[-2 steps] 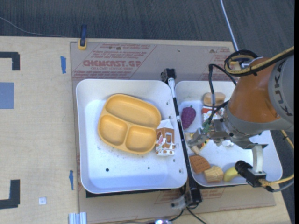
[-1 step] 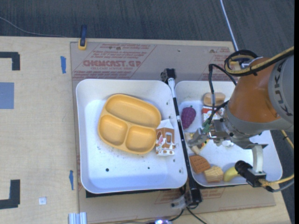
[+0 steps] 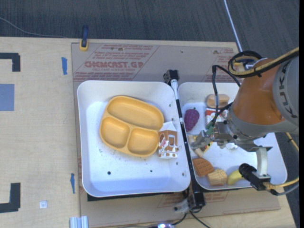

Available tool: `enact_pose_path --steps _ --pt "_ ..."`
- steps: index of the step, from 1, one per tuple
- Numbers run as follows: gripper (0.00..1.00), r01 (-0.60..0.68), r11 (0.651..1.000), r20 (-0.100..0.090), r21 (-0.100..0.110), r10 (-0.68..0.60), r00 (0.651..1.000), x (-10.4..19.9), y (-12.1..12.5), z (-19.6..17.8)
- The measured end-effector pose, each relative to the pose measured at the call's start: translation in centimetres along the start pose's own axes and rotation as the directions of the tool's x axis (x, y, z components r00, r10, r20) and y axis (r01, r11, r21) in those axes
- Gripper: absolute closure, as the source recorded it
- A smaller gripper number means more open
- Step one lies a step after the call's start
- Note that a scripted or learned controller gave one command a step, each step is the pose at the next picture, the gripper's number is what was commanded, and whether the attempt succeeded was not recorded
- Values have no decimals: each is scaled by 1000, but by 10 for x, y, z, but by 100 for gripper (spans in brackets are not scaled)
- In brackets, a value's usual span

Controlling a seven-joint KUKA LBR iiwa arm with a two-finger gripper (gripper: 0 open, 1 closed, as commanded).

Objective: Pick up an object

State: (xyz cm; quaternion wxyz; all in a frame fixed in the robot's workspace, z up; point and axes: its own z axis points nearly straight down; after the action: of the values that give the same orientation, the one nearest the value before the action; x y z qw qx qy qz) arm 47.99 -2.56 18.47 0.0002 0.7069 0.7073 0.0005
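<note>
so the hand [image 3: 205, 140] is down low in the right bin [image 3: 275, 175] over the toy food; purple grapes [image 3: 191, 118] just up-left, cracker [image 3: 203, 166] right below it; can't tell its grip state

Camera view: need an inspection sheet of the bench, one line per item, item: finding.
Surface: cardboard-covered bench; left bin and right bin side by side.
Job's things: purple grapes, burger, cracker, waffle piece, lemon in right bin.
Clutter: yellow divided plate, small carton in left bin.
Gripper: gripper low over right bin, fingers hard to read.
Cables: black cables looped by arm; thin line on the carpet.
Surroundings: grey carpet, blue tape.
</note>
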Motion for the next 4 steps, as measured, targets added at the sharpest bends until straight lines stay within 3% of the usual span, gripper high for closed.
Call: enact_pose_path --steps 2,3,4 --pt "0 0 1000 0 0 0 1000 0 0 0" --pt "0 0 1000 1 0 0 1000 -66 -1 91" --pt "100 -2 1000 4 -5 2 1000 -67 0 81"
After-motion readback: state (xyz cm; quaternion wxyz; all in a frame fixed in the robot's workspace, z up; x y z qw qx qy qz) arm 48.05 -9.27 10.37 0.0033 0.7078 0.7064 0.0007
